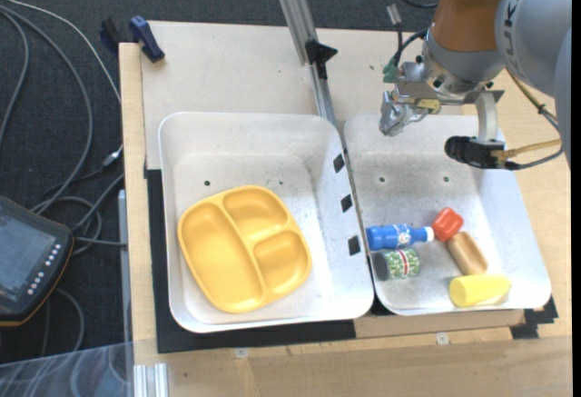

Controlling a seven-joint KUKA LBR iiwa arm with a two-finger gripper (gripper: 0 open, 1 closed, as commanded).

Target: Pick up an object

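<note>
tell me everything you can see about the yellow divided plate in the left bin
The yellow divided plate looks like smooth moulded plastic with rounded corners and a raised rim. Ridges split it into three compartments: one long section along its left side and two smaller ones on the right. It lies flat and face up, turned at an angle, on the floor of the left bin, toward the bin's near end. Nothing rests in it.

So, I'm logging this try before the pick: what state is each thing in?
gripper: above right bin's far end, holding nothing
yellow tray: flat in left bin, face up
blue bottle: lying on its side
green can: on its side
yellow block: lying at right bin's near edge
</note>
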